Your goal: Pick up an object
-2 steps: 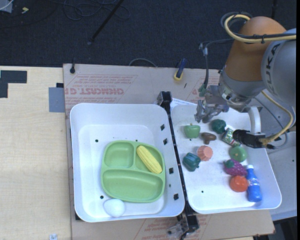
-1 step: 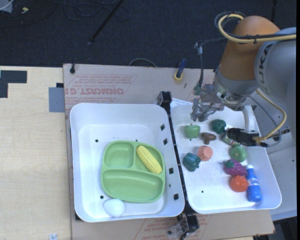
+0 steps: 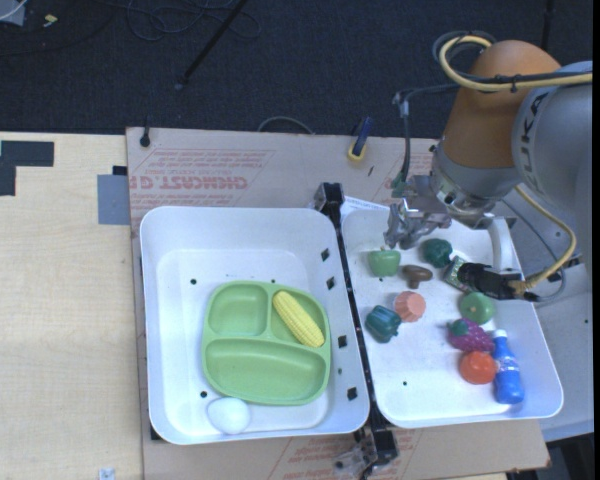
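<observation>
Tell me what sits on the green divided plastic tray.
A yellow toy corn cob lies across the green divided plastic tray, in its upper right compartment. The tray surface under the cob is covered.

Both white bins [image 3: 180,268] look like smooth moulded plastic, slight sheen. Green divided tray [image 3: 265,368] at the left bin's front edge: matt plastic. Corn cob [image 3: 298,317] on it has a bumpy, glossy skin. Brown cardboard sheet [image 3: 230,173] under the bins, printed, matt. Bench top [image 3: 50,298] reads as pale wood-grain laminate. Gripper [image 3: 408,223] bare metal; orange arm band [image 3: 490,108] glossy.
</observation>
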You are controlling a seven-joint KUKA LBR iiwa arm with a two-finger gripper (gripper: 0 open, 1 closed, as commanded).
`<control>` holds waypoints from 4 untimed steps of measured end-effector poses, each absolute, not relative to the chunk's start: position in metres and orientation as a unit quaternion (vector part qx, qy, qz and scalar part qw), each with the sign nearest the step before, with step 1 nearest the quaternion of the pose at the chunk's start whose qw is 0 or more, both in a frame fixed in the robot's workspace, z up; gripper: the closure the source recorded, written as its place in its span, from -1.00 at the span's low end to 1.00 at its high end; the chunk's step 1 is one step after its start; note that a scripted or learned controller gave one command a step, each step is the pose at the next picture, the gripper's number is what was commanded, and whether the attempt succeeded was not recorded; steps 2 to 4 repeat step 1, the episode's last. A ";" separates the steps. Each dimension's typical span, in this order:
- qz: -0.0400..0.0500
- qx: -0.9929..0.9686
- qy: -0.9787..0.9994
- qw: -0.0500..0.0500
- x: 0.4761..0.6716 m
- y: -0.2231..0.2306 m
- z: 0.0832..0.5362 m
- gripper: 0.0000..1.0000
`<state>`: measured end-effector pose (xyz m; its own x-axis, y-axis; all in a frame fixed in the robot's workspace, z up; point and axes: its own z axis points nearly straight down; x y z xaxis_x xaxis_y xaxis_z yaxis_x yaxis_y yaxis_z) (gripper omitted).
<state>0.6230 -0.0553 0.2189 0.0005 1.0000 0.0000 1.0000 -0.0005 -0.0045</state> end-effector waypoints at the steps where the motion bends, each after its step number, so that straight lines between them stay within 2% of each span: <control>1: 0.000 -0.707 -0.707 0.001 0.630 -0.051 0.221 1.00; 4: 0.000 -0.707 -0.707 0.001 0.630 -0.051 0.221 1.00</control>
